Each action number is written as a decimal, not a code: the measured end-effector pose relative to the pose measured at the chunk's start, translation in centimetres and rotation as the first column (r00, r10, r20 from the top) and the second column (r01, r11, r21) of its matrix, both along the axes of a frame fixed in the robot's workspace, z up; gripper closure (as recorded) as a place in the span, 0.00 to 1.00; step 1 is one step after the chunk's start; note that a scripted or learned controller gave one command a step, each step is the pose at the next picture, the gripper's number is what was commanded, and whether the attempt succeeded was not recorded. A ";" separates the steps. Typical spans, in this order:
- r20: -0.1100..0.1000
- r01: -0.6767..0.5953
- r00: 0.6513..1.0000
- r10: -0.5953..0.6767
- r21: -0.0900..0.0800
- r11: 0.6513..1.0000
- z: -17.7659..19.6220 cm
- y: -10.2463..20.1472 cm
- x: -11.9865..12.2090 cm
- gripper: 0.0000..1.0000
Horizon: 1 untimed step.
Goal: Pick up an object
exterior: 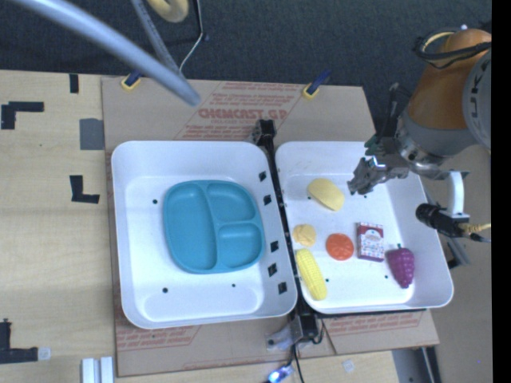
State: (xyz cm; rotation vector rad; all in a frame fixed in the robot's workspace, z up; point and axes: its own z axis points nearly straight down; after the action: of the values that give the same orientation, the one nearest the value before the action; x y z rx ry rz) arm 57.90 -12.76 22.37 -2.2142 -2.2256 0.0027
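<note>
The right bin (415, 298) holds a pale yellow lemon-shaped piece (326, 193), a small yellow piece (304, 234), a corn cob (310, 273), an orange tomato (340, 246), a red packet (370, 242) and a purple grape bunch (401, 265). My gripper (360, 181) hangs over the upper middle of this bin, just right of the lemon-shaped piece. I see nothing between its dark fingers.
The left bin (128, 214) carries a blue divided plate (214, 225). A black divider (273, 206) runs between the bins. The arm's grey and orange wrist (447, 94) sits above the right bin's far corner. Cardboard lies under both bins.
</note>
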 end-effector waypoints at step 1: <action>0.000 -0.002 1.000 0.002 0.001 1.000 0.8 4.9 1.4 1.00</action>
State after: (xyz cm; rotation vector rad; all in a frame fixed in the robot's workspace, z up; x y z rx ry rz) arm 59.30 -7.84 23.17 -2.2120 -2.2272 0.0011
